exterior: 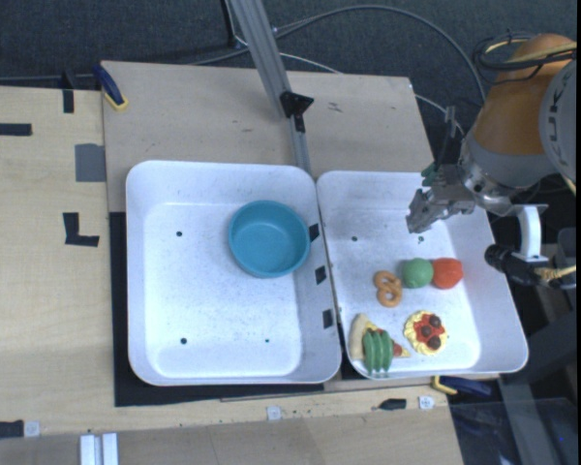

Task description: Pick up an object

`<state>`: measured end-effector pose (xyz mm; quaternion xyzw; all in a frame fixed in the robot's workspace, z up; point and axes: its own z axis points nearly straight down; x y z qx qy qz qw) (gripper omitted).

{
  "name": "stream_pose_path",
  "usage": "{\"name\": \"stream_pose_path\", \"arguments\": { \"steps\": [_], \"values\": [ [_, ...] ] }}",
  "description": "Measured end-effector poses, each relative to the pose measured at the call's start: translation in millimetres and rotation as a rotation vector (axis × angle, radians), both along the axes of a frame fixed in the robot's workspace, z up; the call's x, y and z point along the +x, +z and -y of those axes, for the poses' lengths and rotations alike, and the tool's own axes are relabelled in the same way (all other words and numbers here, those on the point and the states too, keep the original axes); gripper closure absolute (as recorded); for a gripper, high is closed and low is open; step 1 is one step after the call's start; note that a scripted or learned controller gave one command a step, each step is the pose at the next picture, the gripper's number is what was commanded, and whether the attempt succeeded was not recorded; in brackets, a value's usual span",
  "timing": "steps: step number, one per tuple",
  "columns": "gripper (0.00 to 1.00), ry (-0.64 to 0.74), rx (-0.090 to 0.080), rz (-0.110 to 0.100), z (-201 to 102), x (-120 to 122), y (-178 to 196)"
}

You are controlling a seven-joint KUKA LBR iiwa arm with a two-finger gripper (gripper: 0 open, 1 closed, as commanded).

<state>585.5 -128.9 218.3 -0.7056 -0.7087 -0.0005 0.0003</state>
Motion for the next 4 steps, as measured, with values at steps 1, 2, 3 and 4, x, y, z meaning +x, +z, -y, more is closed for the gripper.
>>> {"name": "stream_pose_path", "arguments": {
  "steps": [1, 2, 3, 4],
  "values": [
    [1.0, -0.001, 0.0, -0.001, -48.2, -14.1, -8.6],
    [1.0, 0.0, 0.0, 0.0, -100.6, -38.9, -1.3],
    [1.0, 0.001, 0.0, 0.0, -153.7, -54.8, 11.6],
    [1.0, 0.001, 0.0, -0.002, -209.4, -69.5, 1.7]
  ]
}}
